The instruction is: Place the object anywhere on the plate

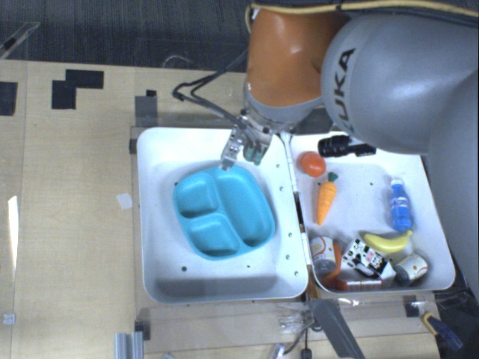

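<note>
A blue divided plate (pixel 223 212) lies in the left white bin (pixel 153 223), tilted a little, with nothing on it. My gripper (pixel 243 154) hangs just over the plate's far edge, near the wall between the two bins. Its two fingers (pixel 230 154) stand apart and I see nothing between them, so it is open. The arm's orange band and grey body come in from the upper right and cover the back of the right bin.
The right bin (pixel 441 275) holds a red-orange tomato (pixel 312 163), a carrot (pixel 325 200), a blue bottle (pixel 400 206), a banana (pixel 387 241), a small can (pixel 323 251), a patterned box (pixel 364 258) and another small can (pixel 412 266).
</note>
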`<control>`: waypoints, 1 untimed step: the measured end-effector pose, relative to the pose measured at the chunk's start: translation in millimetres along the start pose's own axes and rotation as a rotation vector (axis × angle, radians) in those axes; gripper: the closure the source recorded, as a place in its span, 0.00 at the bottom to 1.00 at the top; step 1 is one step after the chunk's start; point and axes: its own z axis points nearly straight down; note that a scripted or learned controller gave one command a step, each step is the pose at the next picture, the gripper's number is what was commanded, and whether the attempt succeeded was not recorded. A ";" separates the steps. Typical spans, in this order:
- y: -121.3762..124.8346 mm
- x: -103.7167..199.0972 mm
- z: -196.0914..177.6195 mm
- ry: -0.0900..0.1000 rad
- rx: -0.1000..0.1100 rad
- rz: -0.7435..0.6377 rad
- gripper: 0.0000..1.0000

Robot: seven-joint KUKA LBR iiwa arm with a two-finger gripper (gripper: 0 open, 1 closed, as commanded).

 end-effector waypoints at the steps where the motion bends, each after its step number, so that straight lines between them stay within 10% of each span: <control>1: -58.0 52.9 35.2 0.011 0.009 0.148 1.00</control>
